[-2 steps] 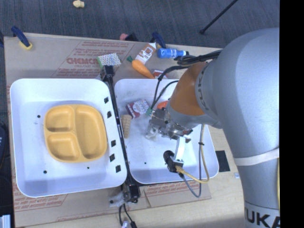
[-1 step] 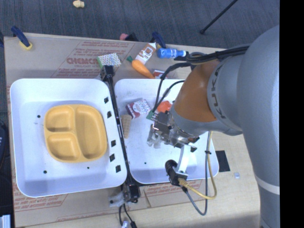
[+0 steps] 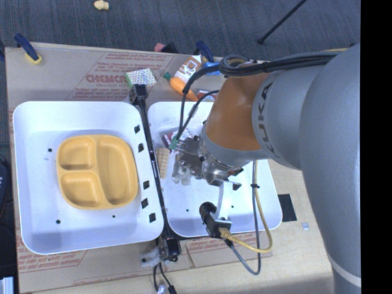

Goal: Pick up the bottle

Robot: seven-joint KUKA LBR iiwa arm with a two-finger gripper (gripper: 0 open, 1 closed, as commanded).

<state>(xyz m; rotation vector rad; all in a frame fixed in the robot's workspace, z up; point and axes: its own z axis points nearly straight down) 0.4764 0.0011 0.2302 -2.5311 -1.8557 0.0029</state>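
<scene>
Looking for the bottle [image 3: 187, 76], we find the likeliest candidate on the table [image 3: 92, 66] just beyond the far rim of the right bin [image 3: 269, 216]: an orange and white object lying tilted, partly crossed by a dark cable. We cannot confirm its identity beyond shape and colour. It lies outside both bins and apart from the arm.

Within the right bin, the end effector [image 3: 182, 169] hangs low over the bin floor near the left wall. Its tip is a blurred cluster of metal and pale parts; we cannot tell how far it is open, nor whether anything sits in it. A small tan item [image 3: 163, 160] lies just beside it, against the divider.

We judge the task not yet done: nothing shows the bottle lifted, and reaching and grasping are all left.

The left bin [image 3: 37, 225] bears a yellow divided tray [image 3: 97, 170], well apart from the work. The arm's bulk [image 3: 294, 115] hides much of the right bin, so other contents there cannot be ruled out.
</scene>
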